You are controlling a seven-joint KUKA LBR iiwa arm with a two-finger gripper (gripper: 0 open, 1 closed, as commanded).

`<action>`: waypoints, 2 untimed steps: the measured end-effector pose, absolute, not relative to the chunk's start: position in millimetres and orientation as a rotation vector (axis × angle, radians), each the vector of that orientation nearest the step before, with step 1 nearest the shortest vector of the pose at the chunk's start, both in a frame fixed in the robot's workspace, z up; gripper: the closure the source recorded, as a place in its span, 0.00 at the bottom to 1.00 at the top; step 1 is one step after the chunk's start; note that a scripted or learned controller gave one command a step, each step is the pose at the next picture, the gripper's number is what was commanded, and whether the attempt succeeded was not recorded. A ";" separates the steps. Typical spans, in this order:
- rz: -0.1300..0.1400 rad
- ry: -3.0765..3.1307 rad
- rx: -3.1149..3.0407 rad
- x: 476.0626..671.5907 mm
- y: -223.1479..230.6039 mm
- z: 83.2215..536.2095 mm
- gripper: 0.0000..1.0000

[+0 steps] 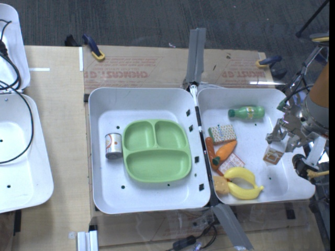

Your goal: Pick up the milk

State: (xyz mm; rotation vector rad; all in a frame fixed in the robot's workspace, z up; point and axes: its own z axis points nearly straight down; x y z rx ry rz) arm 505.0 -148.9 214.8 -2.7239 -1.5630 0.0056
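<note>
Milk: small tan and white carton (273, 156), lying on the floor of the right white plastic bin (251, 140), towards that bin's right side and well apart from the other food
Gripper: grey metal two-finger gripper (280, 139), low over the right bin, its tip just above and touching or nearly touching the carton's upper edge
Grip: cannot tell whether it is open or closed, nor whether the carton is caught in it
Arm: grey arm with an orange band (320, 88), entering over the right rim
Other items in right bin: green plastic bottle (247, 112) on its side near the back; tan box with teal edges (222, 133); orange toy carrot (225, 151); yellow toy banana (243, 184) near the front
Left bin (104, 184): green divided plate (157, 150) in the middle, small silver can (113, 145) just beside its left edge
</note>
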 end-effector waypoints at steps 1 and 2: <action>0.007 -1.504 -2.756 477.4 -118.7 242.8 1.00; 0.008 -1.864 -2.526 518.2 -52.6 191.6 1.00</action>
